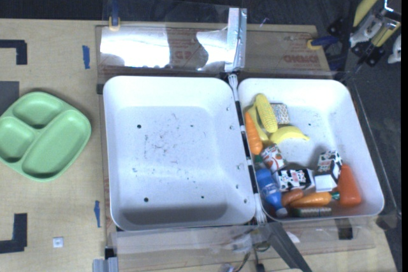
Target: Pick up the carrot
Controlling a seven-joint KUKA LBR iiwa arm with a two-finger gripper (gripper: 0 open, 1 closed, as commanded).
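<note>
Two shallow white bins are seen side by side on the bench from the camera above; the left bin (pixel 169 143) is marked with faint scratches, and the right bin (pixel 363 137) is crowded with toy food along its left wall and its near edge. The carrot (pixel 349 186) is taken to be the thick orange cone standing at the near right corner of the right bin, with its narrow end pointed away toward a small black-and-white carton (pixel 328 162), which it seems to touch. Two other orange pieces are also noticed, one long piece (pixel 253 132) lying against the left wall beside a corn cob (pixel 266 113), and one flat piece (pixel 312 199) lying just left of the cone, so the choice is not fully certain. A blue bottle (pixel 268 188) is laid near the front left corner. At the upper right edge, beyond the bin, a pale mechanism taken to be the gripper (pixel 376 28) is seen, well apart from the carrot; whether it is released or clenched cannot be told. A green divided plate (pixel 43 136) is placed left of the bins.
</note>
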